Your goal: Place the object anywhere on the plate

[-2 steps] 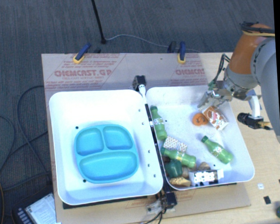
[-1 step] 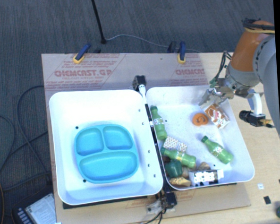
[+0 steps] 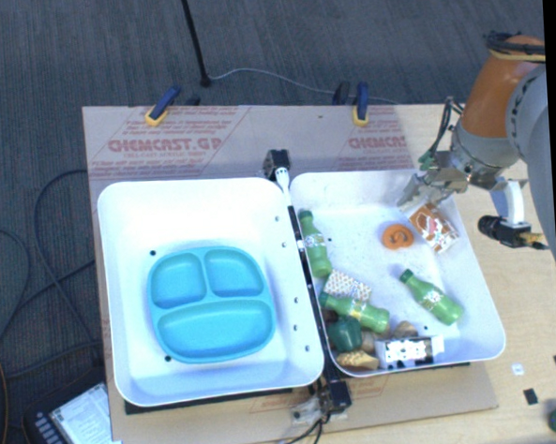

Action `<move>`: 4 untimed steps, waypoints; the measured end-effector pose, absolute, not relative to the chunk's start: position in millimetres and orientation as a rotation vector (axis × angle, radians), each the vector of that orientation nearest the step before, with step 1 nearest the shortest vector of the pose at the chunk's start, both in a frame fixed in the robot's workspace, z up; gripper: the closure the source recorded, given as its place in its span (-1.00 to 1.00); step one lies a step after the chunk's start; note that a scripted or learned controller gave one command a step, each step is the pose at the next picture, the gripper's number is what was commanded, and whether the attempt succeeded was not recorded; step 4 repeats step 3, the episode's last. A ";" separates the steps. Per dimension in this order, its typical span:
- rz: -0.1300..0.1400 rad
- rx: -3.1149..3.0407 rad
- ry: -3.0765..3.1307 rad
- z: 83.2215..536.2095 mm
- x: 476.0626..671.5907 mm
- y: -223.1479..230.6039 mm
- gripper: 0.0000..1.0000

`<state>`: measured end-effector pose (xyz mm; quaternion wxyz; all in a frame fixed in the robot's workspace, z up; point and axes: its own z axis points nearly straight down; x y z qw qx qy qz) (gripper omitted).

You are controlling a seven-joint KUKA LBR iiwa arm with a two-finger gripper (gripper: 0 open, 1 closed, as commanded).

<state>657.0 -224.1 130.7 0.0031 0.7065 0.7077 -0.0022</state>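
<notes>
Still at the picking stage: tool [image 3: 432, 182] at 2 o'clock in right bin [image 3: 484, 293], open, clamped on nothing. Next: grab packet [image 3: 431, 230], over to plate [image 3: 211, 303].

A brown board [image 3: 254, 138] printed with red lettering covers the bench, held by two clamps [image 3: 163, 105] at its far edge. Two white bins [image 3: 121, 273] sit side by side on it. Just right of the board lie small dark scraps [image 3: 531, 396], possibly tape.
</notes>
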 end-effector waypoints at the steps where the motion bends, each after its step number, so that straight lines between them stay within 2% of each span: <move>1: -0.009 2.214 2.217 140.5 657.2 -224.3 1.00; 4: -0.009 2.211 2.213 160.4 657.7 -224.9 1.00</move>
